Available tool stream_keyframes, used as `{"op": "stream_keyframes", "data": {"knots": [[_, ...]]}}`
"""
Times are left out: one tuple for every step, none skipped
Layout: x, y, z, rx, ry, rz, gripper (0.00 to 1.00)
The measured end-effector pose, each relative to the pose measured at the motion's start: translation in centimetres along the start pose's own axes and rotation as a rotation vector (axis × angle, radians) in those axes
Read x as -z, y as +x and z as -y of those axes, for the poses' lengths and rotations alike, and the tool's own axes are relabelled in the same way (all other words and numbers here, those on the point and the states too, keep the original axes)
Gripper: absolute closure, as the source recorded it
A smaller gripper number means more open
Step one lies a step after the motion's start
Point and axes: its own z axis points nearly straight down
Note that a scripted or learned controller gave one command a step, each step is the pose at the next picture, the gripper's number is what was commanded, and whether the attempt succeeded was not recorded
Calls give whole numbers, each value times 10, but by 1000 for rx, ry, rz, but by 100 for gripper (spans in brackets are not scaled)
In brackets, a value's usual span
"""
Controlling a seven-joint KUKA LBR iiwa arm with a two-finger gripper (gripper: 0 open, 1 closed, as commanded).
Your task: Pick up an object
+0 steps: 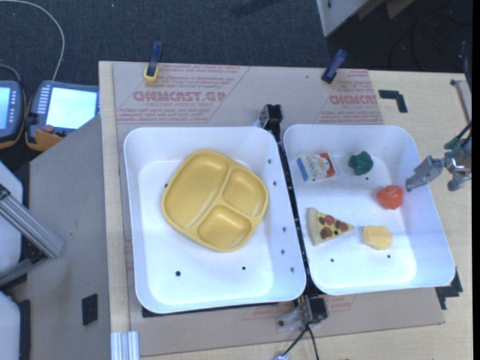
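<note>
The grey two-finger gripper (433,172) sits at the right bin's (427,265) right edge; I cannot tell how its jaws stand. Just beside it lies a round red-orange tomato toy (389,196). Further off: yellow lump (377,237), pizza slice toy (328,226), dark green piece (361,162), small printed packet (316,166).

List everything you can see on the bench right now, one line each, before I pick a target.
left bin: 1, white, left half of the bench
right bin: 1, white, right half, beside the left bin
divided plate: 1, yellow, three compartments, middle of the left bin
small packet: 1, white with red and blue, upper left of the right bin
green toy: 1, dark green, upper middle of the right bin
round toy: 1, red-orange, right of centre in the right bin
pizza slice toy: 1, tan with red spots, lower left of the right bin
yellow lump: 1, yellow, beside the pizza slice
clamps: 2, yellow and blue, bench's far edge
gripper: 1, grey, at the right bin's right rim, next to the round toy
</note>
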Motion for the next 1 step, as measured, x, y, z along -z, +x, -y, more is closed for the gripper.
{"op": "stream_keyframes", "data": {"knots": [[5, 0, -2, 3, -10, 3, 0]]}}
